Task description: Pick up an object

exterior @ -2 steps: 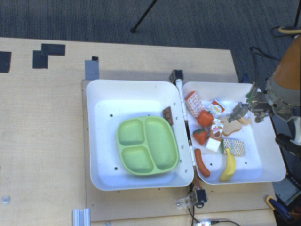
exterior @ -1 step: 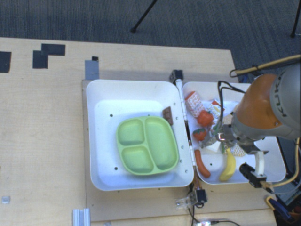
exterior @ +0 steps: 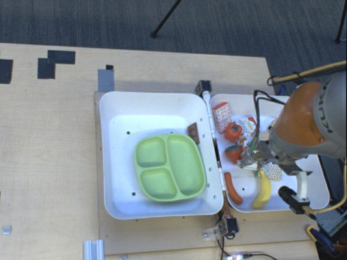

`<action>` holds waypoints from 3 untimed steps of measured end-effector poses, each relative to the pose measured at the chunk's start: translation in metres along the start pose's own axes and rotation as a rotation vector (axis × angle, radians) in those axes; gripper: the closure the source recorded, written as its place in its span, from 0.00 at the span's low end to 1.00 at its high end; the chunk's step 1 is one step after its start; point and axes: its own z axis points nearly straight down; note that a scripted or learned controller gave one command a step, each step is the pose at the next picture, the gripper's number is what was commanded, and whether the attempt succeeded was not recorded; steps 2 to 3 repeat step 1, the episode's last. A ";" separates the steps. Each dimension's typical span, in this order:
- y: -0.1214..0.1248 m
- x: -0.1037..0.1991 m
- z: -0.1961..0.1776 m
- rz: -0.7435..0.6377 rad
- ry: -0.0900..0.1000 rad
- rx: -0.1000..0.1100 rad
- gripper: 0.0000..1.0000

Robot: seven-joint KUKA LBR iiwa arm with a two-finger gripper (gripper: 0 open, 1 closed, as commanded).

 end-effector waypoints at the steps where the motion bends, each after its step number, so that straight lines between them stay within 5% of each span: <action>1: -0.024 0.096 -0.077 -0.001 0.005 0.013 1.00; 3: -0.024 0.096 -0.077 -0.001 0.005 0.013 1.00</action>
